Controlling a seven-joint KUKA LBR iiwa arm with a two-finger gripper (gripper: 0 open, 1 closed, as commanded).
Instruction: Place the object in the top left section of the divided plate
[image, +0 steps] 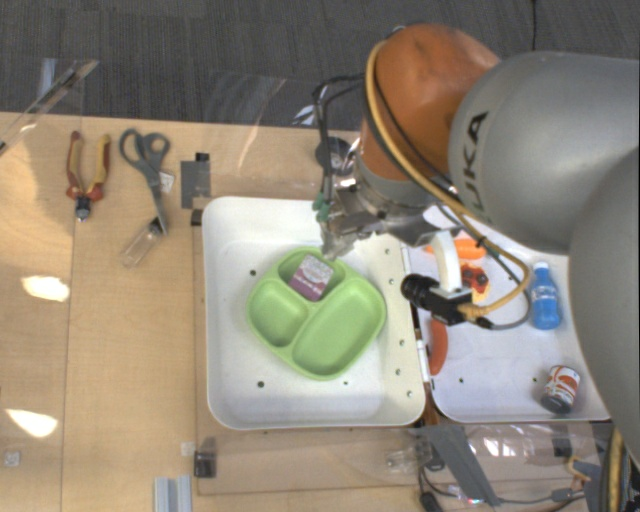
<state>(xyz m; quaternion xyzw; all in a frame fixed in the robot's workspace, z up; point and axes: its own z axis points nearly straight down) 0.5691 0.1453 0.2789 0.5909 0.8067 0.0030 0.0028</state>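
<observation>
A green divided plate (335, 335) lies in the left white bin (235, 380). A small purple and white packet (313, 277) rests in the plate's top section, near its upper rim. My gripper (332, 243) hangs just above and slightly right of the packet, at the plate's far edge. The grey arm with its orange band covers the bin's upper right corner.
The right bin (500, 385) holds a blue bottle (544, 296), an orange item (470, 262), a red item (438, 345) and a small can (560, 388). Red-handled pliers (83, 172), scissors (150, 165) and a black block (196, 180) lie on the bench to the left.
</observation>
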